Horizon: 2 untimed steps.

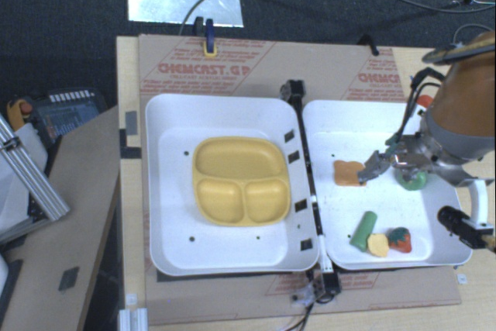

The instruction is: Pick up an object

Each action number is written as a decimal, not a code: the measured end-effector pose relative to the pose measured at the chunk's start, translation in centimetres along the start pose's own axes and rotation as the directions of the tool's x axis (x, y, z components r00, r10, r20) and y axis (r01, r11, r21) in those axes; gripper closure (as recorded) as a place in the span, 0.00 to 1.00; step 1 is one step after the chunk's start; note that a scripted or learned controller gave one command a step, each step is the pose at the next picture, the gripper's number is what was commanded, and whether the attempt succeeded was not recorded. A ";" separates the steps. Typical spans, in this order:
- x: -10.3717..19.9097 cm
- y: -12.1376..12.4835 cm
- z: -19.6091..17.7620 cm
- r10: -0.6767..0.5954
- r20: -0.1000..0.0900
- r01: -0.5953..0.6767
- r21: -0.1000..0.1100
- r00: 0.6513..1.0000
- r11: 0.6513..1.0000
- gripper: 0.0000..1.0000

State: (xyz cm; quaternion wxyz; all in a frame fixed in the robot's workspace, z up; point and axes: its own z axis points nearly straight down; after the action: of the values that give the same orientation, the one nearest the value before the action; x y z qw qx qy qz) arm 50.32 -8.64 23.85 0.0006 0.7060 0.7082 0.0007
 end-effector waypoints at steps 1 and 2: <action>0.4 0.9 5.6 0.002 -0.001 -0.002 0.005 1.000 1.000 0.00; 0.1 1.6 11.5 0.002 -0.001 -0.002 0.005 1.000 1.000 0.00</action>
State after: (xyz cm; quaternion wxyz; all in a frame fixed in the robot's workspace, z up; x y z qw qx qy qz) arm 51.94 -8.50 12.38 -0.0016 0.7068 0.7074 -0.0009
